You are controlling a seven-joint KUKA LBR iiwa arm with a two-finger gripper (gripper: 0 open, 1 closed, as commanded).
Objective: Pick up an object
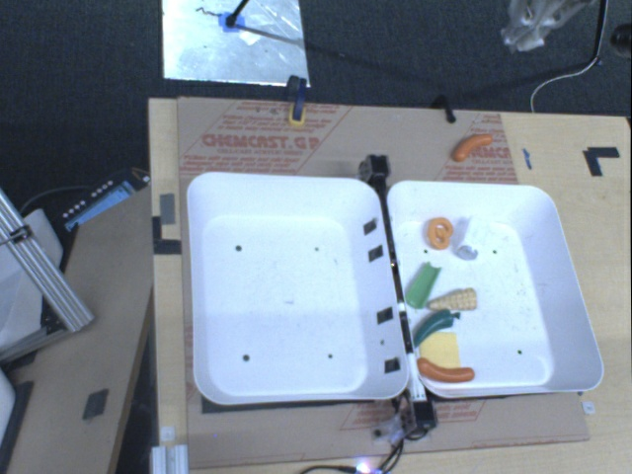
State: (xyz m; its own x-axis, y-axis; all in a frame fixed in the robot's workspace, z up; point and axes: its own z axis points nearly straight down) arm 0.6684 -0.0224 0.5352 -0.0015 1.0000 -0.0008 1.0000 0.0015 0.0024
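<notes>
The right bin point(553, 294) holds several toy foods along its left side: an orange ring point(439, 232), a small clear piece point(464, 247), a green pod point(423, 282), a corn cob point(454, 300), a dark green piece point(433, 325), a yellow slab point(442, 348) and a red-orange sausage point(446, 371). My gripper point(536, 13) hangs high at the top right, far behind the bins and over the dark floor. It looks pale and blurred, and nothing is visibly held in it.
The left bin point(281, 289) sits beside the right one, joined by black clips point(385, 265). Another orange sausage point(472, 147) lies on the cardboard behind the right bin. A yellow clamp point(296, 102) and a silver sheet point(235, 28) lie at the back left. A metal frame point(39, 275) stands at the left.
</notes>
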